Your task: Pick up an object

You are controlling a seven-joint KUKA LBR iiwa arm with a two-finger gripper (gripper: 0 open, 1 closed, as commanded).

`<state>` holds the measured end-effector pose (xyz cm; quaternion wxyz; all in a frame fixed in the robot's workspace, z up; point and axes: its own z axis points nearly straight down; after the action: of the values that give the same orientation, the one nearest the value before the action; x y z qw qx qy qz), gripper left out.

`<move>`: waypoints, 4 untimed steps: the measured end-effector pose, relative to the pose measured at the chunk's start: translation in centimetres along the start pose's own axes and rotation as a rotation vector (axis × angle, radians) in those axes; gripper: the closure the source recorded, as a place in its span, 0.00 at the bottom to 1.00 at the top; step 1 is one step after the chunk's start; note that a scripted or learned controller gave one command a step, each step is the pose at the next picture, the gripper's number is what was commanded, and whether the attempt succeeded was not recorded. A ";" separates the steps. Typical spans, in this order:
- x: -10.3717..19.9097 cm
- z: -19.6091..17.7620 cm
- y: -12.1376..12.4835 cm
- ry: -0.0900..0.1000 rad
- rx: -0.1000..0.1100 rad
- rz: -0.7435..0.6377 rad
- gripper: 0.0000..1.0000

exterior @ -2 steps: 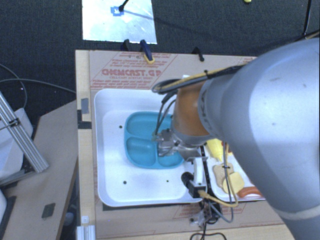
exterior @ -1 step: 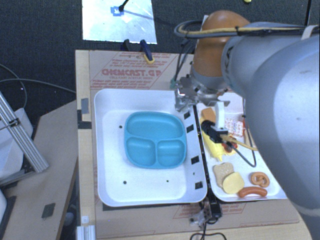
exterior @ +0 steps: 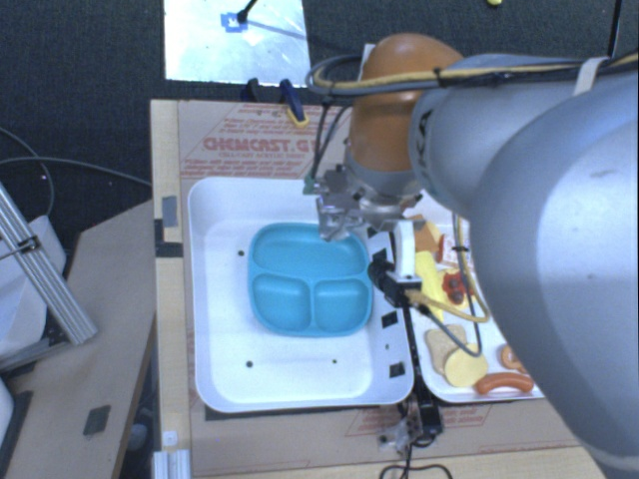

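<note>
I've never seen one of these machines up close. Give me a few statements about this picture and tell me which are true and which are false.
1. A blue divided plate lies in the left bin. True.
2. The plate has three compartments. True.
3. The pincer hangs over the right bin. False: it is at the plate's far rim, over the left bin.
4. The right bin holds toy food. True.
5. The blue plate is lifted clear of the bin. False: it lies flat on the bin's floor.

A light blue divided plate (exterior: 312, 289) in a white bin (exterior: 215, 267), under the grey, orange-banded arm (exterior: 519, 178)
</note>
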<state>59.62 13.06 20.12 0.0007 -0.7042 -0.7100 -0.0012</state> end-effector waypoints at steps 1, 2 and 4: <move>-2.7 -10.2 -5.7 0.000 -0.008 0.008 1.00; 0.7 -4.5 -8.6 -0.002 0.005 0.001 1.00; -5.5 1.4 0.0 -0.005 -0.011 0.011 1.00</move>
<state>59.64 7.57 18.68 -0.0050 -0.7082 -0.7060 -0.0031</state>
